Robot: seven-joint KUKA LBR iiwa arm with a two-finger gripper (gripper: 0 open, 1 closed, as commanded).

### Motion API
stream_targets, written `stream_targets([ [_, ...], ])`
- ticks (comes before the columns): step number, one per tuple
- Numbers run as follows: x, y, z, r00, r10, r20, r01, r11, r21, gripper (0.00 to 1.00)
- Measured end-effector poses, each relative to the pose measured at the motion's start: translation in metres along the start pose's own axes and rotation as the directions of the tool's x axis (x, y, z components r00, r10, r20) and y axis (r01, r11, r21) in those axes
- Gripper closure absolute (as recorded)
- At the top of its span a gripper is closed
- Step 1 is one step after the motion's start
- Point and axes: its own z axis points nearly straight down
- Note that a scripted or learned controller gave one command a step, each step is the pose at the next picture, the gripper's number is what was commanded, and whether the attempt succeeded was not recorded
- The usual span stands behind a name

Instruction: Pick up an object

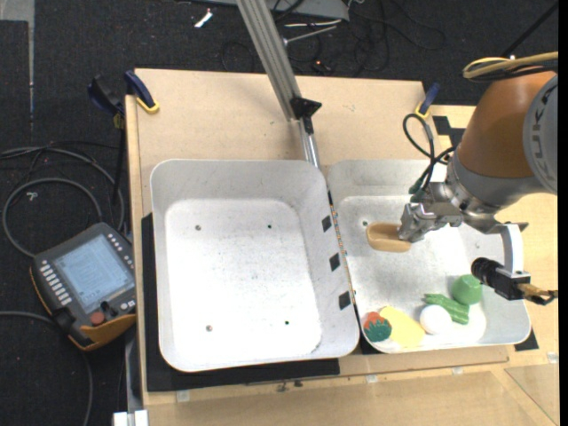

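The arm [508, 127], w/ its orange band, stands high over the bench and so is closest to the lens. It comes in from the right side and bends down into the right bin [390, 282]. The gripper [415, 224] is low in the back-left part of this bin, just beside a tan rounded piece [386, 237]. The gripper's tip meets the right end of the piece or covers it; I cannot tell which. If the gripper is released or clenched I also cannot tell, because its body hides the tip.

The tan piece lies on the bin floor, near the wall between the 2 bins and well apart from the other objects. These are grouped at the front edge of the same bin: a green object [463, 291] at the right, a white ball [435, 319] touching it at the front, then a yellow thing [404, 329] and a small red & green thing [377, 325] in the front-left corner.

The left bin [160, 185] is beside the right one, and their rims overlap a little. A metal pole [271, 43] runs from the top of the view down to the back of the bins. On the dark floor, left of the bench, lies a control pad [84, 278] w/ a grey screen and an orange edge.
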Motion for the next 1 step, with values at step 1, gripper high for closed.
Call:
stream_targets([
  [1,0.0529,0.0129,-0.0144,1.0,0.0,0.0,0.0,1.0,-0.003,1.0],
])
